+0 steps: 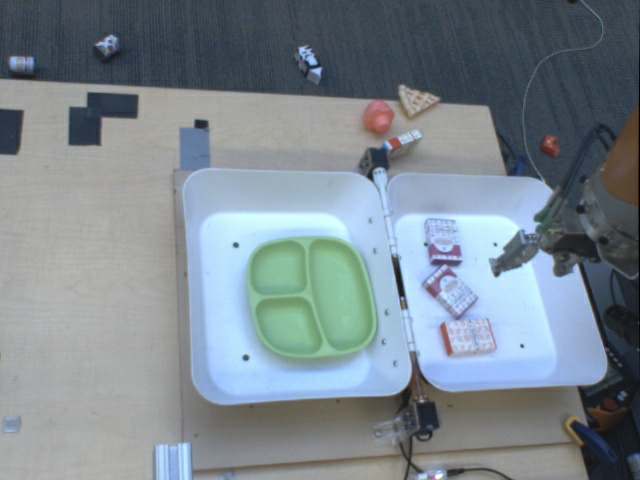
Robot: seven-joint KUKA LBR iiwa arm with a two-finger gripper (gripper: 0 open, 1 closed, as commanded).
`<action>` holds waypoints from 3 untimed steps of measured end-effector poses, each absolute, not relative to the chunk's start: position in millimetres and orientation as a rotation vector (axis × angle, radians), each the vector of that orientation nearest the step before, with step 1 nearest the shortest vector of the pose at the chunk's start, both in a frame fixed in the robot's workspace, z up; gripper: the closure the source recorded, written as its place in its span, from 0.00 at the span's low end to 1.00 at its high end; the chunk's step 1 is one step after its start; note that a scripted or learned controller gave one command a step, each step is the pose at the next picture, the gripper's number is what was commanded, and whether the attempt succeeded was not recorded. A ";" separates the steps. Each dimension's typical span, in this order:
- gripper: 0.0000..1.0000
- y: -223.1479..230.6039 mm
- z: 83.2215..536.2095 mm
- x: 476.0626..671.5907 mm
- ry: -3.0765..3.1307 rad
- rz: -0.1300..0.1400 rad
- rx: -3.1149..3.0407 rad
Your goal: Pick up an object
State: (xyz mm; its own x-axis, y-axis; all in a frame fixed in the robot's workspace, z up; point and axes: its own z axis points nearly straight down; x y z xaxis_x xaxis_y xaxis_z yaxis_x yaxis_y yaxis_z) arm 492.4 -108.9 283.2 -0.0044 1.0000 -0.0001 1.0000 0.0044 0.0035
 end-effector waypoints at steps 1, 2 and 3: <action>0.00 -125.0 119.3 486.5 2.223 0.001 2.220; 0.00 -90.2 87.1 489.5 2.218 0.010 2.212; 1.00 -89.8 98.5 491.4 2.216 0.016 2.208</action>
